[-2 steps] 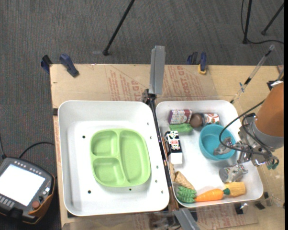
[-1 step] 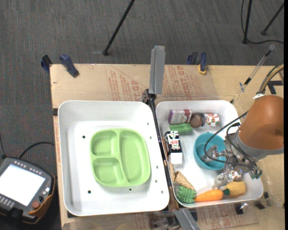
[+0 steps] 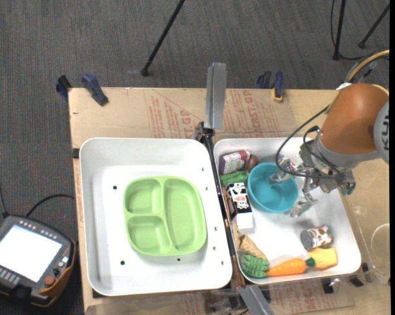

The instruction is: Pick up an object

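My gripper [image 3: 294,188] hangs low over the right bin [image 3: 345,231], against the right rim of a blue bowl [image 3: 270,189]. Its fingers stand spread and open, and I see nothing held between them. The grey arm with its orange band [image 3: 355,120] reaches in from the right. Around the bowl lie a purple jar [image 3: 233,161], a green piece [image 3: 231,178], a cow-patterned box [image 3: 237,197] and a white block [image 3: 245,222]. Nearer the front lie a small can [image 3: 314,236], a corn cob [image 3: 323,260], a carrot [image 3: 289,266], a green toy [image 3: 255,264] and a tan wedge [image 3: 250,245].
The left bin [image 3: 99,169] holds a light green divided plate [image 3: 165,215]. A grey post [image 3: 216,104] stands behind the wall between the bins. Clamps [image 3: 92,87] grip the bench's back edge. A handheld screen [image 3: 23,258] lies on the floor at lower left.
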